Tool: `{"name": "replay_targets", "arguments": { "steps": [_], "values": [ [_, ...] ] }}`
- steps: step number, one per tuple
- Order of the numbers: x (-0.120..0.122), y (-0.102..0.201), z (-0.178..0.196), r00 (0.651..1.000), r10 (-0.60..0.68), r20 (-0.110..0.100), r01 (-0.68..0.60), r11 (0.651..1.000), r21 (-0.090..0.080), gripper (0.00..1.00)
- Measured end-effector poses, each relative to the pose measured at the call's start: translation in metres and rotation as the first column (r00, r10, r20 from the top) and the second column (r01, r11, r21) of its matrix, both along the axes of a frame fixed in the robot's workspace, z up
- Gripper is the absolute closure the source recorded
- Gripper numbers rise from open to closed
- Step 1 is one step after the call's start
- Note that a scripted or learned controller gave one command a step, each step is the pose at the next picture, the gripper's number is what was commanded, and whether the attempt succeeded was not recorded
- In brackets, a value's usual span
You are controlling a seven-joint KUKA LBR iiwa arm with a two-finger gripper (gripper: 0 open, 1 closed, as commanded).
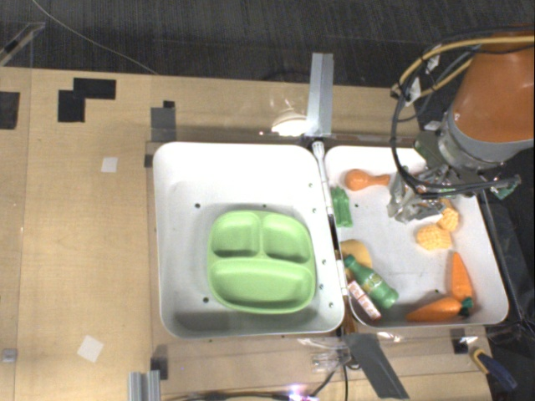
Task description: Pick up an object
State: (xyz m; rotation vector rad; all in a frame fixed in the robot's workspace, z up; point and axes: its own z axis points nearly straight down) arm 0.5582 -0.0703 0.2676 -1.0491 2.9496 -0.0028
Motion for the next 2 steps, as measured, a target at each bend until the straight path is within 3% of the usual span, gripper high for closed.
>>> {"name": "replay_targets", "arguments": {
  "steps": [1, 2],
  "values": [
    [-0.018, -0.0943, -0.0531, 0.914, 0.405, -0.006, -0.405, 0.914, -0.004, 1.0],
    [-0.0174, -0.093, -0.0527, 0.914, 0.406, -0.004, -0.406, 0.914, -0.004, 0.0]
  ]
}}
